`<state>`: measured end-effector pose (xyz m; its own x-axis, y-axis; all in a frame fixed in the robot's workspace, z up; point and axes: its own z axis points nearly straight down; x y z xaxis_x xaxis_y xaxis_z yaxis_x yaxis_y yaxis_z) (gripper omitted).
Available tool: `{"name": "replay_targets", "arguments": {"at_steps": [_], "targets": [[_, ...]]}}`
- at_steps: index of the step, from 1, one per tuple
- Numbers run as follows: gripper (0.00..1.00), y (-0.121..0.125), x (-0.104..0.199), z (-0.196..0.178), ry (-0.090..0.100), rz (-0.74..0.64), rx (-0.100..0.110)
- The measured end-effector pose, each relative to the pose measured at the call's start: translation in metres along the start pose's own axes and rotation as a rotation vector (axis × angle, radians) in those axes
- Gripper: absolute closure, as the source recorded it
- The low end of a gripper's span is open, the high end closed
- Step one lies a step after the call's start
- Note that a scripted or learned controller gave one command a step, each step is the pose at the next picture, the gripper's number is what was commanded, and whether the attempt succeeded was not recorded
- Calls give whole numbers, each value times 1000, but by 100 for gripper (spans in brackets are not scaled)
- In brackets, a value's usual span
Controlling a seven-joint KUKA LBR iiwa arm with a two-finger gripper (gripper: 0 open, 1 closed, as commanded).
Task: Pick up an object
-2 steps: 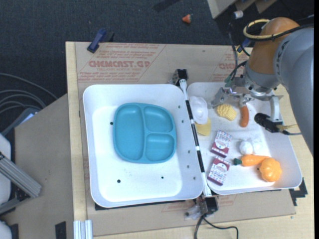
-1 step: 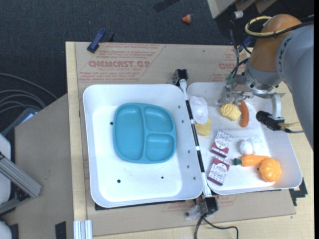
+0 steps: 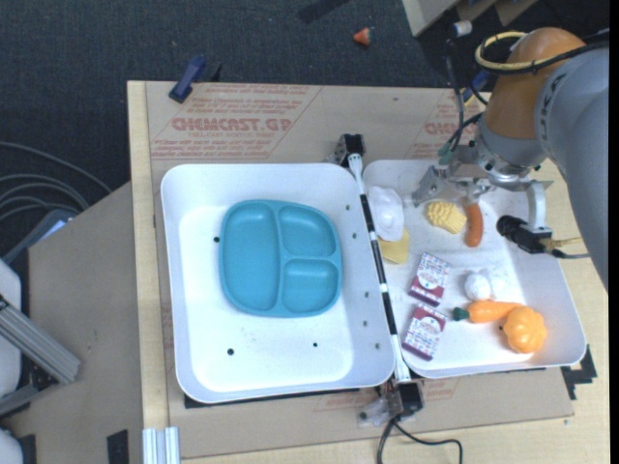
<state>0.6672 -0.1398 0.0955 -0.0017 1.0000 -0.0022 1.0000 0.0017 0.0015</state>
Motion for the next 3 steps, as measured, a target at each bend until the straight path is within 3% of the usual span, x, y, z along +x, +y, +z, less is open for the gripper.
{"name": "replay_targets", "arguments": {"at_steps": [1,2,3], "targets": [[0,-1,-33,11,1,2,0],[0,-1,-20,10,2,1,2],[0,-1,-31,10,1,2,0]]}}
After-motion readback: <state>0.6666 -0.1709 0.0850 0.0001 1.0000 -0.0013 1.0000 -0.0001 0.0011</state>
